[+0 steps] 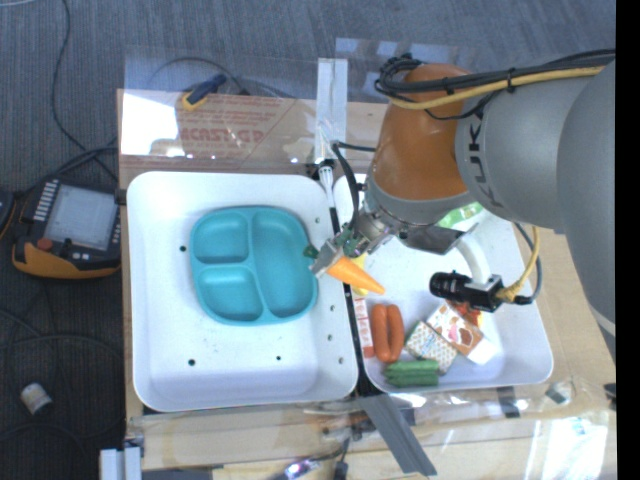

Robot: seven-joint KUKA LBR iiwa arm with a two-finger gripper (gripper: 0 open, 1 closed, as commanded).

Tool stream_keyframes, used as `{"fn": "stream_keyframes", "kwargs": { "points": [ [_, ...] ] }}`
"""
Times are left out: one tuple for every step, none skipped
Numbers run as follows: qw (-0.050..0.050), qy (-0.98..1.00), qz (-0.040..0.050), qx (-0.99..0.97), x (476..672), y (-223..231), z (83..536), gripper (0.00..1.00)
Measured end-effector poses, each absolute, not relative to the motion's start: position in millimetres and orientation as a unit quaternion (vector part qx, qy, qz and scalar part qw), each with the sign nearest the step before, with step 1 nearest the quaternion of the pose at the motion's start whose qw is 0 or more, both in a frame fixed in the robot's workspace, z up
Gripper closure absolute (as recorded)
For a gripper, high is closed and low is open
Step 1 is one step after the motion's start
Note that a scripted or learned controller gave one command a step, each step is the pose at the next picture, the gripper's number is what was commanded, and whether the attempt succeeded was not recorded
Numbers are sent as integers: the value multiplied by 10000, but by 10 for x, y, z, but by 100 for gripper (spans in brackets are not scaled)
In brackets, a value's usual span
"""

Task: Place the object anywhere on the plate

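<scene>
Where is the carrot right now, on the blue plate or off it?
Off it. The carrot hangs at the gripper, over the wall between the two bins, just right of the blue plate.

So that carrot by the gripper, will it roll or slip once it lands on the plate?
The carrot looks like smooth, rigid toy plastic, so probably light and somewhat slippery. Its tapered, rounded body would likely roll in a curve. The blue plate's raised dividers should probably stop it.

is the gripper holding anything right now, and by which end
The gripper appears to hold the toy carrot, pinched at its leafy top end, by the blue plate; the orange tip points toward the right bin.
</scene>
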State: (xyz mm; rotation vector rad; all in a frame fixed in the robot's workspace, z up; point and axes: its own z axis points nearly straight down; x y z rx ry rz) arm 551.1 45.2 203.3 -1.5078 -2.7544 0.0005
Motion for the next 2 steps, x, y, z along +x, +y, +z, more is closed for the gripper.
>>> {"fn": "stream_keyframes", "kwargs": {
  "points": [
    [18,-8604,6,-5097,5753,1240,1833,100],
    [19,-8603,5,-5097,5753,1240,1835,0]
  ]
}}
